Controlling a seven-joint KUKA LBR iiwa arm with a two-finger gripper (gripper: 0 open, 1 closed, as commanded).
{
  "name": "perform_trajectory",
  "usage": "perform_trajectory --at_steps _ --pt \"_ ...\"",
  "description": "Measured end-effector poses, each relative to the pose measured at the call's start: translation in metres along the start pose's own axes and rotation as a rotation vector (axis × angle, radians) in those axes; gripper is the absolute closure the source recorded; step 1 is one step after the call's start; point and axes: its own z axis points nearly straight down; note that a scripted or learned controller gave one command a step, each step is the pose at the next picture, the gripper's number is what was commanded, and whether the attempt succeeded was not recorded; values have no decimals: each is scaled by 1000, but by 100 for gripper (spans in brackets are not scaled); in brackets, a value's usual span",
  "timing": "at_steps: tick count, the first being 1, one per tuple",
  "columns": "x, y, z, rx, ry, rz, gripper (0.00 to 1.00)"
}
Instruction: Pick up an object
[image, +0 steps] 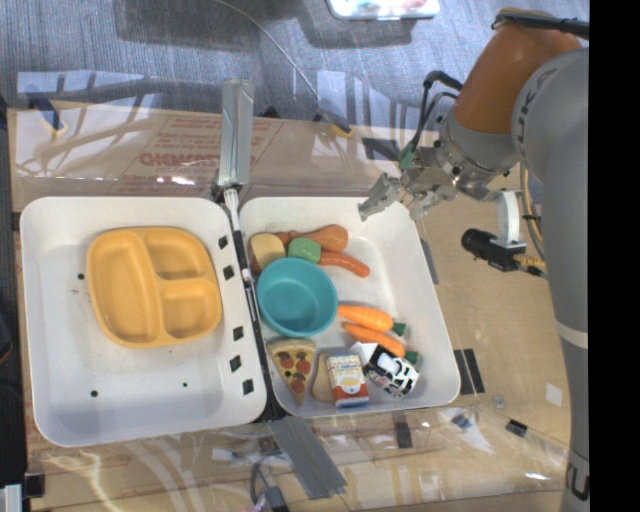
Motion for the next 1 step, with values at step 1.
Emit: perform_trajectory --at_steps 1 --pt "-18 23 -35 -5 -1 112 0"
